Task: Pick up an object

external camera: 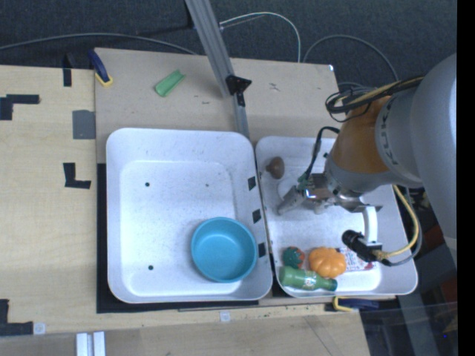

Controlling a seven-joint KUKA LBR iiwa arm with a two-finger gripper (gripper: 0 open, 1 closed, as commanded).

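**Hand low in the right bin, nothing picked up yet**

Hand (291,201) of the grey arm sits low in the shallow white right bin (401,277), near its left wall. I cannot tell how its grasping parts stand, because they look like one blurry grey bit. Nothing shows inside the hand, so I think the pick has not happened yet. All the work is still left: grab a thing, then lift it.

The closest thing is the small round brown lump (275,167). It lies just above the hand, near the top left corner of that bin, and does not touch the hand. It looks smooth and a bit like a nut.

Farther off, at the bottom of the same bin, lie three toys close together: a round orange pumpkin-like toy (326,261), a long green toy (306,279) and a small red and green toy (294,256).

In the shallow white left bin (119,199) sits a round blue plastic bowl (223,248).
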